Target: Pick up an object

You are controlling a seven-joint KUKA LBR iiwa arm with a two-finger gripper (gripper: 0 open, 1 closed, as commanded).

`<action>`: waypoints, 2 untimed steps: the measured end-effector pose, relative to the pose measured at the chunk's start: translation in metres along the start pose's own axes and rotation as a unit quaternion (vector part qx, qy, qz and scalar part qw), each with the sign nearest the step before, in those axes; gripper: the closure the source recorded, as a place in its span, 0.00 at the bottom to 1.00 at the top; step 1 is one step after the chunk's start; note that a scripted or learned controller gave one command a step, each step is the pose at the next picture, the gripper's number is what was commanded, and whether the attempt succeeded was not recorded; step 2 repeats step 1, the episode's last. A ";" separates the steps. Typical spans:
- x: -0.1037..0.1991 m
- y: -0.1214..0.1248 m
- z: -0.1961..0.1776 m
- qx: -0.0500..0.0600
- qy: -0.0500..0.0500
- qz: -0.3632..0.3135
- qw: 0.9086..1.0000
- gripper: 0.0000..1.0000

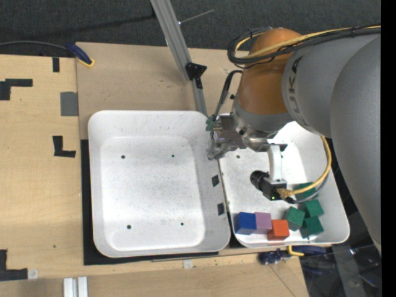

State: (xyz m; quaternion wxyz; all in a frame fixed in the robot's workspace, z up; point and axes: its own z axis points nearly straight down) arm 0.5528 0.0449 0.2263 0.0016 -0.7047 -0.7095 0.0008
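in the camera view, the grey arm's gripper (218,146) hangs over the far left corner of the right shallow white bin (242,187), close against the wall it shares with the left shallow white bin (148,178) on the tan bench (37,190); whether the gripper is apart or together cannot be told. a small blue cube (246,221), a pale purple block (263,220), an orange block (279,229) and a few dark green blocks (296,216) sit bunched along the right bin's near edge, well apart from the gripper and none held by it.
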 end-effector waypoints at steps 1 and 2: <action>0.047 -0.013 0.006 0.000 0.000 0.000 1.000 1.00; 0.047 -0.013 0.006 0.000 0.000 0.000 1.000 1.00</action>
